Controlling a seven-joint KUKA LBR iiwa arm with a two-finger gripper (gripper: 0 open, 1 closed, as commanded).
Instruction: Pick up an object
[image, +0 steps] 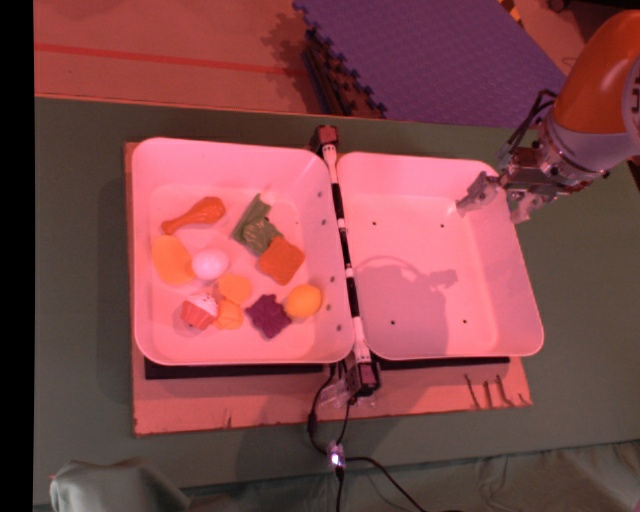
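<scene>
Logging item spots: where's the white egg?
The white egg lies in the left bin, left-centre, beside an orange piece and above the cupcake.

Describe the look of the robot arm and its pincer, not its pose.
The arm enters from the view's right with a broad, rounded orange band above the wrist. Below it sits a boxy grey and silver wrist block with dark cables looped along its side. The pincer ends in short pale metal fingers. No markings can be made out.

The arm (600, 90) behind the hand (500, 195) ran off the right edge; the hand's fingers were too blurred to read.
</scene>
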